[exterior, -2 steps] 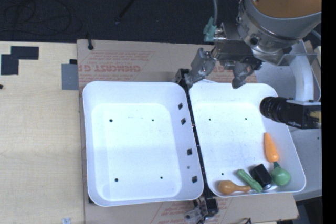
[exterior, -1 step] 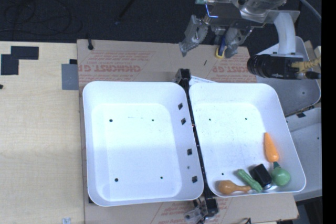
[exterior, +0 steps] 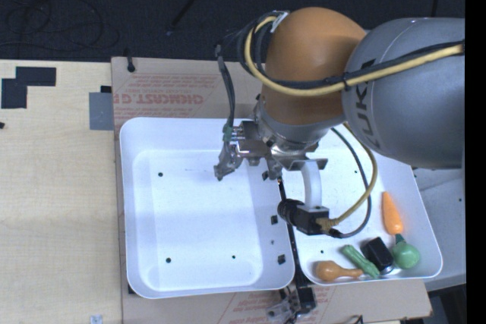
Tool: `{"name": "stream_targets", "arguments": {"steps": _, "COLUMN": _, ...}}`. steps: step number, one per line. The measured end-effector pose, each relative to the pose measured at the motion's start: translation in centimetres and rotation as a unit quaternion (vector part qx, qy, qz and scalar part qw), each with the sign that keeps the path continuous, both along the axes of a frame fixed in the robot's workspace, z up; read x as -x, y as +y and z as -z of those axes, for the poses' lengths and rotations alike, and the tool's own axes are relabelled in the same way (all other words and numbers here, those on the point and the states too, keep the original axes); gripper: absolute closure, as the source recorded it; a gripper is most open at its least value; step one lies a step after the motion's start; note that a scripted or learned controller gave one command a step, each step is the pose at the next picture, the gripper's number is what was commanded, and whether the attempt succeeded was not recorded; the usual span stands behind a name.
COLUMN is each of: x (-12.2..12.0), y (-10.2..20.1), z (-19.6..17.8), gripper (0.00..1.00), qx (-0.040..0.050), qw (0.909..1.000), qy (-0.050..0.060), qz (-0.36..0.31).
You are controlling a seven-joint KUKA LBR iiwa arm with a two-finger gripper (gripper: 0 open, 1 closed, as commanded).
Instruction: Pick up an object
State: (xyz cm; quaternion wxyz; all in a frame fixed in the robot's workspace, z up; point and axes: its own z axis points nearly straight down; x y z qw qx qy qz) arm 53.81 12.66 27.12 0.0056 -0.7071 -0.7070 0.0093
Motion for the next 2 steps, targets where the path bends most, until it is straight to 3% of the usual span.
{"name": "stream_targets", "arguments": {"steps": 1, "x": 2.1, "y": 8.4, "z": 8.7, "gripper": 0.00, "qx": -0.0017, "qw": 1.0000, "qy": -0.003, "qz": -0.004}}
{"name": "stream_targets", "arguments": {"steps": 2, "x": 6.5, "y": 12.0, "z": 3.1, "gripper": 0.00, "qx": -0.0035, "qw": 0.9999, "qy": -0.009, "qz": -0.003}}
